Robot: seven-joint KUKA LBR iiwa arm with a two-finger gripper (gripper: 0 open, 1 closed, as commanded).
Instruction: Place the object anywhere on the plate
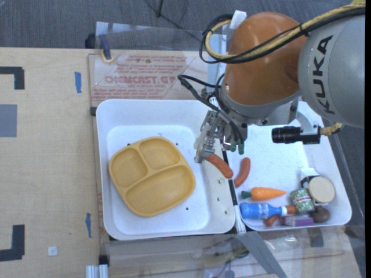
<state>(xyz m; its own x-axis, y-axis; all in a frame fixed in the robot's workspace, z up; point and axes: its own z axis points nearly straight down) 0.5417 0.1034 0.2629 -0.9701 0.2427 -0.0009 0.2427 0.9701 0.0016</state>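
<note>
A yellow divided plate (152, 175) lies in the left bin (106, 132). My gripper (213, 154) hangs over the left bin's right side, just right of the plate. A reddish sausage (221, 167) slants down from between its fingers, its upper end caught there and its lower end above the wall between the bins. The gripper is shut on this sausage. The arm's large orange wrist hides the upper part of the gripper.
In the right bin (278, 155) a second sausage (242, 171) lies close by. Below it are a carrot (268, 193), a blue bottle (261, 211), a small can (302, 200), a round-lidded jar (320, 189) and a purple item (302, 219).
</note>
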